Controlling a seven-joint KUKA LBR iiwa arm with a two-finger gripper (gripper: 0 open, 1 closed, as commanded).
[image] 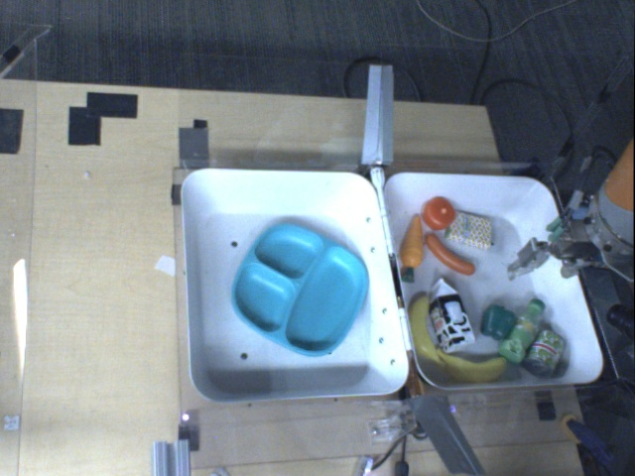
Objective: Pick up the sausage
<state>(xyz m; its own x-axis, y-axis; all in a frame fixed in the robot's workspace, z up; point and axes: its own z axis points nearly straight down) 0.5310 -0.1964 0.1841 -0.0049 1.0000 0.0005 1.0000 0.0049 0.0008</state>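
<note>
The sausage (449, 254), a short red-orange link, lies at a slant in the upper left part of the right bin (501, 191). It rests just below a red tomato (439, 211) and right of an orange carrot (412, 241). My gripper (548, 258) hovers over the right side of the same bin, well to the right of the sausage. Its fingers (526, 256) stand open with nothing between them. The grey arm with its orange band enters from the right edge.
The right bin also holds a speckled sponge-like block (468, 229), a banana (451, 360), a black-and-white carton (451, 322), a teal object (496, 320), a green bottle (521, 330) and a can (544, 350). A blue divided plate (301, 288) lies in the left bin (213, 266).
</note>
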